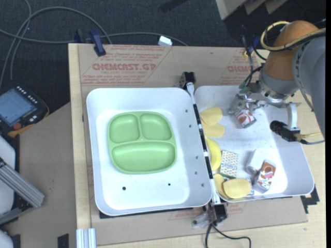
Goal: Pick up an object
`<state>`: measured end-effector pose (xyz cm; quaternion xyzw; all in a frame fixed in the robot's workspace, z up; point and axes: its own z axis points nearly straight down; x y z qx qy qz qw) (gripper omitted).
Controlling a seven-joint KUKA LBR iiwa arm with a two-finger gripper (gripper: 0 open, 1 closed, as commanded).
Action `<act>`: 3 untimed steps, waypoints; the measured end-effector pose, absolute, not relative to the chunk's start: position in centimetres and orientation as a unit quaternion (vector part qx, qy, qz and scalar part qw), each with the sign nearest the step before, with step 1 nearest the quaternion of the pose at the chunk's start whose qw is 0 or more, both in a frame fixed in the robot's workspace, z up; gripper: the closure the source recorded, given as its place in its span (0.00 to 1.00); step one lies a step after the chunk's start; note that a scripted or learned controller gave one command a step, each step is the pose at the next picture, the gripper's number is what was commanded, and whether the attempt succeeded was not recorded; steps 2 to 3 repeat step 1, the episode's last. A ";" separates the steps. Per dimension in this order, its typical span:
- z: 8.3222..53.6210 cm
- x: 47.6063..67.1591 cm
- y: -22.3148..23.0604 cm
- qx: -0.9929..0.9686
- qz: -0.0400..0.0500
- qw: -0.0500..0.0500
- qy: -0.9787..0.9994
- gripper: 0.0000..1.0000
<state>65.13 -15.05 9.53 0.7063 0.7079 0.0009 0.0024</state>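
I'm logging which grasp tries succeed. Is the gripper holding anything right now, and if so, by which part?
It cannot be told. The gripper sits right over a small red and white object in the right bin, touching or nearly so.

You see a pale green three-compartment plastic tray (142,142) in the glossy white left bin (103,190), yellow chip-like pieces (211,116), and a red-and-white small packet (245,118).

Cardboard-topped bench (129,66) under two white bins, left bin (98,138) and right bin (295,174), apparently touching.
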 end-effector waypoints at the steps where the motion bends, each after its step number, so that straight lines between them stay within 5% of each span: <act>1: 8.5 65.4 -9.9 0.707 0.000 -0.001 0.707 1.00; 3: 8.5 65.4 -9.9 0.707 0.000 -0.001 0.707 1.00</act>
